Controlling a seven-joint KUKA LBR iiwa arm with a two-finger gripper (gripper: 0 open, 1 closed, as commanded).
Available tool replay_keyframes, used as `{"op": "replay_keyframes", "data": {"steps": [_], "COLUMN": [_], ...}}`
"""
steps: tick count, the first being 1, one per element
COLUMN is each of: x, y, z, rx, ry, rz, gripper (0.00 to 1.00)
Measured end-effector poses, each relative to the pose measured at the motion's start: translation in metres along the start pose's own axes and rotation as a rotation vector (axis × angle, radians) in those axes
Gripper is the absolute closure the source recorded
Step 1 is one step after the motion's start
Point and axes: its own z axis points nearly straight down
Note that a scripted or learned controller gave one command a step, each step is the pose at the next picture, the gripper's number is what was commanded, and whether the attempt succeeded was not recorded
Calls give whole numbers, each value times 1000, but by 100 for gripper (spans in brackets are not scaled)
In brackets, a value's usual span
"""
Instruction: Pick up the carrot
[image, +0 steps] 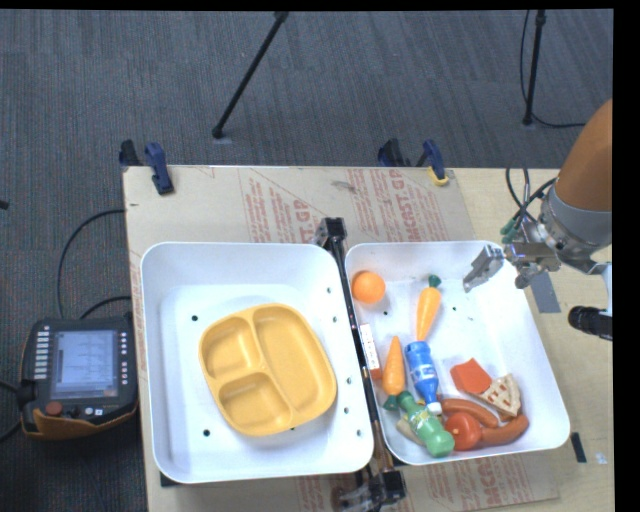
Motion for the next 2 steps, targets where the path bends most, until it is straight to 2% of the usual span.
{"op": "replay_keyframes", "data": {"steps": [1,2], "x": [35,35], "y": [1,2], "z": [126,115], "rx": [3,2], "ry": [1,2], "rz": [101,102], "gripper": [0,100]}}
